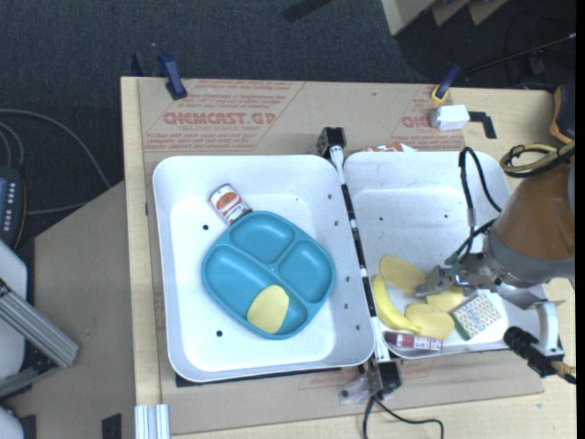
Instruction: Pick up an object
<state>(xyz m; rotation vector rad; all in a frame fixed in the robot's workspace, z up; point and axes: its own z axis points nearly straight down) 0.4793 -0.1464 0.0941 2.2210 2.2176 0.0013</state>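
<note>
**Gripper poised over the yellow cluster in the right bin**

A yellow, smooth-skinned plastic banana (pixel 388 305) is seen lying in the right white bin (pixel 411 199), near its front-left corner, its long axis running from upper left to lower right along the divider. Just beside it two rounded yellow pieces are seen, a pale flat one (pixel 400 272) behind and a plump one (pixel 430 320) in front. The two-finger gripper (pixel 441 283) is held directly over this cluster, the banana lying to its left and slightly nearer the front. Whether the fingers are parted or closed cannot be told, and nothing can be said to be held. A patterned square packet (pixel 477 315) and a small labelled can (pixel 413 341) are noted close by. In the left white bin (pixel 174 245), a glossy blue compartment tray (pixel 265 268) is occupied by a yellow lemon-shaped piece (pixel 269 308); a small tin (pixel 228 203) is tipped beside it.
</note>
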